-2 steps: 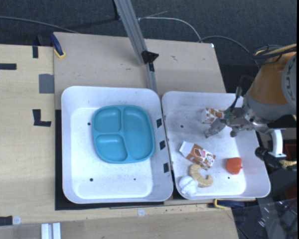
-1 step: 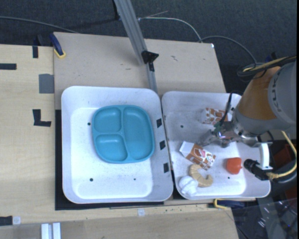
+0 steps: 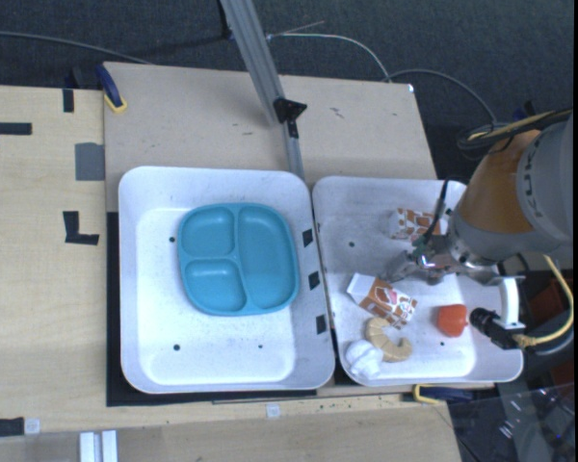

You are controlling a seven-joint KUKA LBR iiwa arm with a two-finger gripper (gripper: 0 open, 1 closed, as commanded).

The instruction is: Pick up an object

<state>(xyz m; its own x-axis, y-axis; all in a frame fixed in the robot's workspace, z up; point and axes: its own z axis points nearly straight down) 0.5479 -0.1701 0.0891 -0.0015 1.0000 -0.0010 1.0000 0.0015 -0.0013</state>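
Plate [image 3: 239, 258] fills left bin [image 3: 140, 287]; packets, croissant [image 3: 389, 340] in right bin [image 3: 366, 205].

Hidden, cropped or unreadable from my seat

I can't read the end effector [image 3: 416, 261]: its tip is a small dark blur low in the right bin [image 3: 339, 210]. The arm [image 3: 520, 195] is cut off at the right edge and covers that bin's right rim. Print on the two snack packets [image 3: 385, 301] [image 3: 414, 223] is too small to read. The surface [image 3: 39, 258] runs off the left edge.
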